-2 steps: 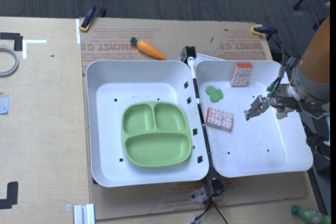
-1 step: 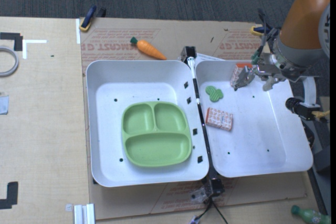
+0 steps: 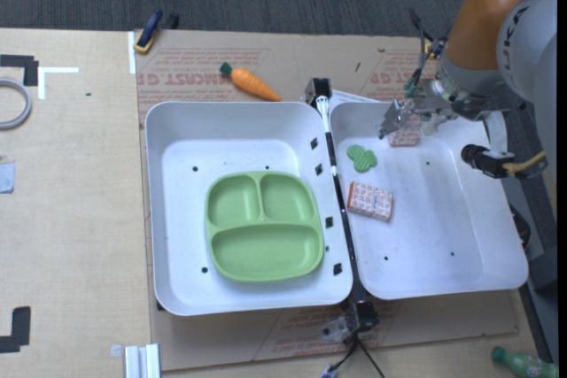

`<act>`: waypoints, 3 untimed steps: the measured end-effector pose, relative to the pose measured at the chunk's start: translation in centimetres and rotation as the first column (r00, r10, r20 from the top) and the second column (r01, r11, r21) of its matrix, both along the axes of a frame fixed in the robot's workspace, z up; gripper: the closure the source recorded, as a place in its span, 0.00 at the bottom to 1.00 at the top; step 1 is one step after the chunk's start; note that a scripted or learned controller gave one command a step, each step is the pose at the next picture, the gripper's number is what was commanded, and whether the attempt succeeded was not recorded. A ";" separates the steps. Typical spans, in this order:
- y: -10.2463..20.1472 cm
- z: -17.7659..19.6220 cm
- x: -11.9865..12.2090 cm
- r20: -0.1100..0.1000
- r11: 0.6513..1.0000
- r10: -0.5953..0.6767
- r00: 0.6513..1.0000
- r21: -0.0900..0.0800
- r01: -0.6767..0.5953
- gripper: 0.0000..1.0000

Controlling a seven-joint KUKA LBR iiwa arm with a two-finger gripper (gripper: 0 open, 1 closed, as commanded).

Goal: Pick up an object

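Here your pincer (image 3: pixel 400 121) hangs at the far edge of the right bin (image 3: pixel 461 270), clamped on a small pinkish block (image 3: pixel 406 137). Nearer you from the pincer lie a green leafy piece (image 3: pixel 361 158), then a patterned box (image 3: pixel 369 201).

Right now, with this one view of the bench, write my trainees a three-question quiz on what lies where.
1. True or false: the green divided plate lies in the left bin.
2. Which lies outside both bins? A) carrot B) small green piece C) patterned block
3. Fill in: the gripper hangs over the far end of the ____ bin.

Key: 1 true; 2 A, it lies on the cardboard beyond the bins; 3 right.
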State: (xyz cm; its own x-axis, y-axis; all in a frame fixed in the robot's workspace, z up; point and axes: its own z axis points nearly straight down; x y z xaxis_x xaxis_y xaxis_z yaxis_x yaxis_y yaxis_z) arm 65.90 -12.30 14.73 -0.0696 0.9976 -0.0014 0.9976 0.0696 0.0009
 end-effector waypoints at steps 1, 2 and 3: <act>-2.4 -5.5 0.0 -0.001 0.975 0.221 0.975 0.001 -0.221 0.00; -2.4 -4.4 0.1 0.001 0.976 0.219 0.976 -0.001 -0.219 1.00; 1.7 14.6 -0.1 -0.001 0.991 -0.134 0.991 0.000 0.134 1.00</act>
